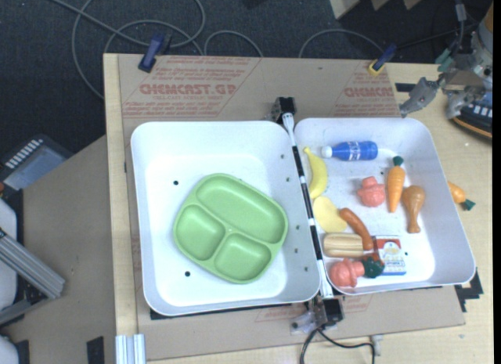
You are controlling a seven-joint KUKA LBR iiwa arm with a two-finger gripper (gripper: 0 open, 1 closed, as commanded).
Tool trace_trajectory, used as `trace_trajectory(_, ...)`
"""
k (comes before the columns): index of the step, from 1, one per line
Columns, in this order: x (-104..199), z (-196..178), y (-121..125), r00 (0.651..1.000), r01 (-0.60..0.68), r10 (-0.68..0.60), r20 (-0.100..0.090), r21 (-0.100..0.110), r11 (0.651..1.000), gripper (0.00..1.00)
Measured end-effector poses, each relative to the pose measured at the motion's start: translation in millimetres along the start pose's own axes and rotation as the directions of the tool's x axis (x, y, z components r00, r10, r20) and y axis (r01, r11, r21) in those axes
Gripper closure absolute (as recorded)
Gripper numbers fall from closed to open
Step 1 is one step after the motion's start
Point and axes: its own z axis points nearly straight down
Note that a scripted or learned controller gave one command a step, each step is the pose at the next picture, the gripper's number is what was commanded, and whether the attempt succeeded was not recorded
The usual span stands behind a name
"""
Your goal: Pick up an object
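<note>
though the pincer [413,101] state is unreadable | carrot [395,187] lies lengthwise, green top toward far rim | right bin [450,221]

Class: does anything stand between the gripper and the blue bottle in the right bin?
Nothing visible does. The gripper sits by the bin's far right corner; the blue bottle lies uncovered, banana beside it.

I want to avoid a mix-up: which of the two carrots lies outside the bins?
The small carrot beyond the right bin's right rim; the bigger carrot lies inside that bin.
</note>
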Motion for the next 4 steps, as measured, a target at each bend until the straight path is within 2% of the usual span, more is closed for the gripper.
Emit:
trace_trajectory(1, -16.7, 146.2, -15.0, 1.000, -0.001, 0.001, -0.002, 0.005, 1.000, 0.00)
trace_trajectory(2, -10.9, 187.8, -42.3, 1.000, -0.001, 0.001, -0.001, 0.002, 1.000, 0.00)
trace_trajectory(3, -11.3, 176.6, -41.1, 1.000, -0.001, 0.001, 0.001, -0.002, 1.000, 1.00)
trace_trajectory(4, 70.9, 138.9, -36.8, 1.000, 0.001, -0.001, 0.000, -0.002, 1.000, 1.00)
